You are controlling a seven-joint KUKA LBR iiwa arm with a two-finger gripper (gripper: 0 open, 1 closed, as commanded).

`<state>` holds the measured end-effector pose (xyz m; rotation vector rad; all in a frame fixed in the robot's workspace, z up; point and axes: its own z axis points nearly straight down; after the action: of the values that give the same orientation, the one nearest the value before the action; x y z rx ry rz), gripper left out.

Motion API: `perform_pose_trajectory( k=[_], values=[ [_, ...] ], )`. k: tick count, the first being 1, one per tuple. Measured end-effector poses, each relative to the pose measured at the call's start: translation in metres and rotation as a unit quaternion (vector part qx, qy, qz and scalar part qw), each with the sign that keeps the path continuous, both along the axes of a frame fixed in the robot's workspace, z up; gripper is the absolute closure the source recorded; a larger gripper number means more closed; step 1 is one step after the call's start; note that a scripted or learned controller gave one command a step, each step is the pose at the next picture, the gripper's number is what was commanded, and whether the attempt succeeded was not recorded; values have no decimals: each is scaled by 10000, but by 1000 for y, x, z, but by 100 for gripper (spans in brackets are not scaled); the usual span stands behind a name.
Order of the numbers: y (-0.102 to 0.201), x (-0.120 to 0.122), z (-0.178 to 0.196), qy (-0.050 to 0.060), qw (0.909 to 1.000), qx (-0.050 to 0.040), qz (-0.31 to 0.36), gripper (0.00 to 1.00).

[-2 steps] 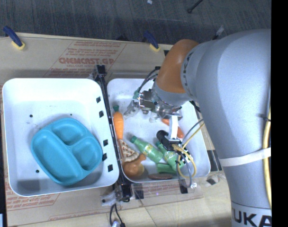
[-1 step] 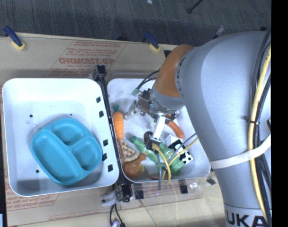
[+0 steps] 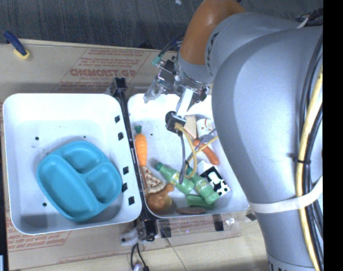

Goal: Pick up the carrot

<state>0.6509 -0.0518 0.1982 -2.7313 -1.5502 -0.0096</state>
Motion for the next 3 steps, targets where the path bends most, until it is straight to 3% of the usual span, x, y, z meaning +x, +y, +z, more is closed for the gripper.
perform_pose_trajectory(
  k=[1, 2, 3],
  values=[
    [-39, -19, -80, 104, 9995, -18, -313, 0],
    [-37, -59, -108, 92, 9987, -15, -493, 0],
    [-35, -58, -98, 111, 9989, 3, -458, 100]
  ],
)
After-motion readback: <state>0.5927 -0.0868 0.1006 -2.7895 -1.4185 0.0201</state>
